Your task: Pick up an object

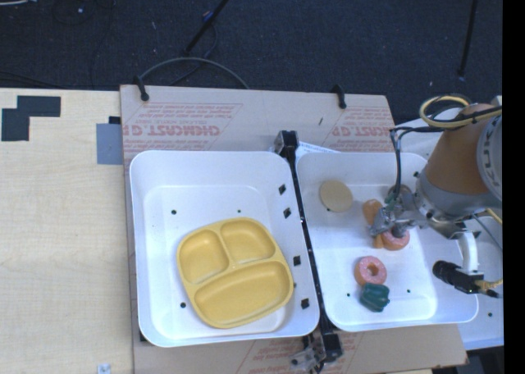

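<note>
Pale wooden bench (57,241), apparently cardboard sheet (246,122), two white bins (156,200) atop

Two bins (148,200), one tray (235,271), four toys (371,270).

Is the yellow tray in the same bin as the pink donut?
No, the yellow tray lies in the left bin, while the pink donut sits in the right bin.
</note>
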`<state>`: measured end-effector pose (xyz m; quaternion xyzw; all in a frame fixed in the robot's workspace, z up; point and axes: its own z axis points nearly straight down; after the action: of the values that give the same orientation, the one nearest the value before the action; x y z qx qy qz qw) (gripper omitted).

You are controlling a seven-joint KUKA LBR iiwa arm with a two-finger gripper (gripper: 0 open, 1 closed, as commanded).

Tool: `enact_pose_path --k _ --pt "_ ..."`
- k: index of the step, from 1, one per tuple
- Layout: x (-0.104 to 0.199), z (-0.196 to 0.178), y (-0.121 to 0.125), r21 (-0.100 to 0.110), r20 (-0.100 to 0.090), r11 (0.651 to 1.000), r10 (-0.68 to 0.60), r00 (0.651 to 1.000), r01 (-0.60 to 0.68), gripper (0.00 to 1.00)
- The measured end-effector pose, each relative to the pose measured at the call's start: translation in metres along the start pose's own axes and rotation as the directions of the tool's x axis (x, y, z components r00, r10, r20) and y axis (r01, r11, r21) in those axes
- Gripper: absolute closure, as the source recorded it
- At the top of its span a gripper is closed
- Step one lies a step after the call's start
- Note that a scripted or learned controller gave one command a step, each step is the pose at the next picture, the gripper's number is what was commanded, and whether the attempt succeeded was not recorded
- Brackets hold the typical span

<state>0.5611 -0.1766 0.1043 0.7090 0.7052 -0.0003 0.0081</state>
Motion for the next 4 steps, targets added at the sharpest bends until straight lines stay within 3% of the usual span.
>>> enact_pose_path --k 1,2,3,4 --pt "0.0 -0.044 -0.005 0.011 -0.012 1.0 0.0 1.0 0.001 1.0" --pt "-0.002 -0.107 -0.007 0.008 -0.011 1.0 -0.007 1.0 0.007 1.0" --pt "-0.003 -0.129 -0.006 0.01 -0.012 1.0 -0.007 1.0 0.007 1.0" --pt "0.054 -0.119 0.004 0.014 -0.015 1.0 -0.011 1.0 0.011 1.0"
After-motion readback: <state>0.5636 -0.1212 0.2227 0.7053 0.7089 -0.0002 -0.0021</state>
